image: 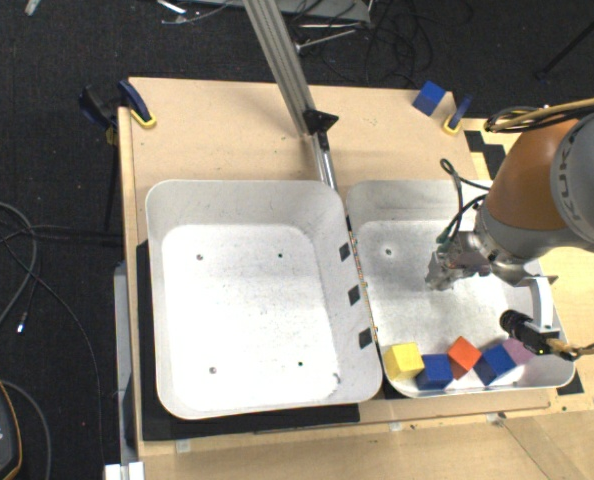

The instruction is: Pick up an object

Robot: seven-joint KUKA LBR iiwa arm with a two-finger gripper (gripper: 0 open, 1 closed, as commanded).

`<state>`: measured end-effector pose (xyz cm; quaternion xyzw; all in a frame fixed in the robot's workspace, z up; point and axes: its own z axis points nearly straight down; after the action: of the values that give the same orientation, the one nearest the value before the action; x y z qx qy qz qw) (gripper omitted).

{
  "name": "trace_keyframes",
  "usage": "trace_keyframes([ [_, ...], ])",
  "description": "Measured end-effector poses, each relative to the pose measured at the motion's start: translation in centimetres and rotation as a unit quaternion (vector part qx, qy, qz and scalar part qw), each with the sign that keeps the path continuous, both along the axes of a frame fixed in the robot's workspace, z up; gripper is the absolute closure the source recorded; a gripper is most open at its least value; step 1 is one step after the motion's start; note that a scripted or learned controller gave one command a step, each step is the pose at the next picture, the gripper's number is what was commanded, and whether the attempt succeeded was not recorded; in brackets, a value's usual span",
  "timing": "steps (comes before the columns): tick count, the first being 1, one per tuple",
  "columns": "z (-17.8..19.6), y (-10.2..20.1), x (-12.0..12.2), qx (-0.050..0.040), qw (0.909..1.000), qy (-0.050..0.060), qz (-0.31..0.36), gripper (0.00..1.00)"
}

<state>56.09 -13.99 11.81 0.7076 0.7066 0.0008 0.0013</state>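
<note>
Several small blocks lie along the near edge of the right bin (402,218): a yellow block (404,358), a blue block (436,371), an orange block (464,354), a second blue block (496,364) and a pale purple block (518,349). My gripper (444,271) hangs over the middle of the right bin, above bare floor and well behind the row of blocks. Nothing shows in it. The grey and orange arm (537,188) reaches in from the right.
The left bin (237,298) sits beside the right one. A loose blue block (430,96) rests on the bench at the back right. A metal pole (282,53) slants over the back edge, and clamps (137,103) grip the bench corners.
</note>
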Motion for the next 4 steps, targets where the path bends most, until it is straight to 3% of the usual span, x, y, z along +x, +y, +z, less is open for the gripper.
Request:
trace_keyframes([
  [1,-2.2,3.9,-6.3,0.0007,1.0,0.001,0.0,1.0],
  [3,-0.3,3.8,-6.1,0.0006,1.0,0.0,-0.001,1.0],
  [4,8.1,13.1,-2.1,0.0018,1.0,-0.003,0.007,1.0],
])
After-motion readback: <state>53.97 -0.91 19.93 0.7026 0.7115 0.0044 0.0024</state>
